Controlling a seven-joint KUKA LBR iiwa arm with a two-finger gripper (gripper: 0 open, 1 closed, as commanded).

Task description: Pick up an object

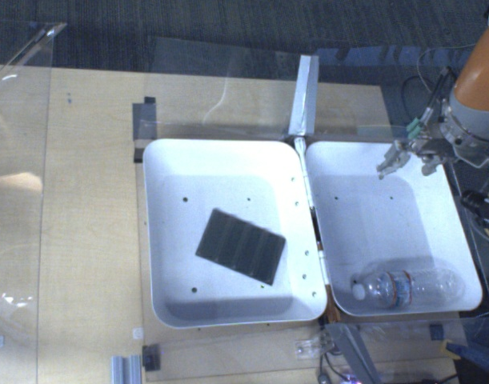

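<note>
Bottle (404,285), one clear plastic one, lies on its side along the near wall of the right bin (340,206), likely rolled there against the rim. One dark ribbed pad (241,246) lies flat and askew in the left bin (172,182). Above the right bin's far corner hangs the gripper (408,157), fingers spread, holding nothing, well apart from the bottle.

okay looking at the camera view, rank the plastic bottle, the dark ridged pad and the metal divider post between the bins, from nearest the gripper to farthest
1. Metal divider post, left of the gripper, at the bins' far edge.
2. Plastic bottle, right bin's near edge.
3. Dark ridged pad, in the left bin.
</note>
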